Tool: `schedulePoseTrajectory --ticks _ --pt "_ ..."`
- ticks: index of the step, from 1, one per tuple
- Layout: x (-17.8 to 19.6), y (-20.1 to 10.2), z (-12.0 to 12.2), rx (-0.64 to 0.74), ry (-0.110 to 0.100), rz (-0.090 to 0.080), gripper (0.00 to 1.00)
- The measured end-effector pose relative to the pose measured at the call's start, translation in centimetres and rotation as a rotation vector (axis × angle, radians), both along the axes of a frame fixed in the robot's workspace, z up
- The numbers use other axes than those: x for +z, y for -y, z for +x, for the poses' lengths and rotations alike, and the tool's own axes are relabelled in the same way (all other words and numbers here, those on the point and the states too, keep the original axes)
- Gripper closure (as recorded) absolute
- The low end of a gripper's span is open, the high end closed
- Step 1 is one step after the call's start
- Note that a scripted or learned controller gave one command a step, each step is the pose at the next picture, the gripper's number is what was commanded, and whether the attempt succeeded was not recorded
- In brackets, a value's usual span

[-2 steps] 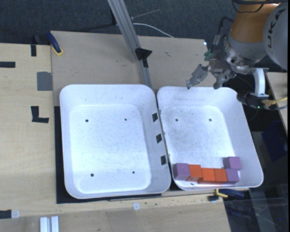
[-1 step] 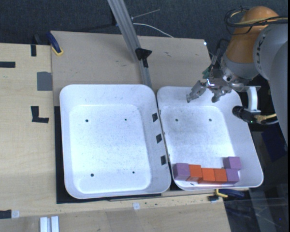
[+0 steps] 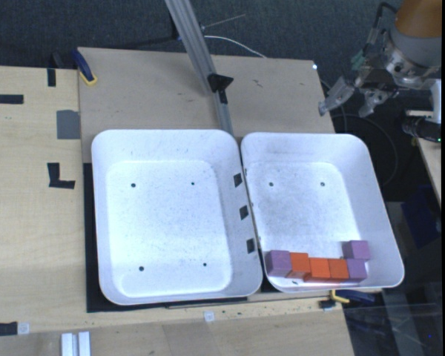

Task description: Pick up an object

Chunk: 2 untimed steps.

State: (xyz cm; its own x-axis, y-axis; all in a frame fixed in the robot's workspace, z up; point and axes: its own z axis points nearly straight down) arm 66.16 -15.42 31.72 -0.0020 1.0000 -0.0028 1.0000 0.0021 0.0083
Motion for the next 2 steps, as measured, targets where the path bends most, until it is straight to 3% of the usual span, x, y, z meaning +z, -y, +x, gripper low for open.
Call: schedulePoseTrajectory --ticks 1,2 --pt "-4.3 -8.1 -2.9 0.005 -0.014 0.006 0.00" --pt "-11.0 -3.9 -1.3 -0.004 -0.015 0.001 0.00"
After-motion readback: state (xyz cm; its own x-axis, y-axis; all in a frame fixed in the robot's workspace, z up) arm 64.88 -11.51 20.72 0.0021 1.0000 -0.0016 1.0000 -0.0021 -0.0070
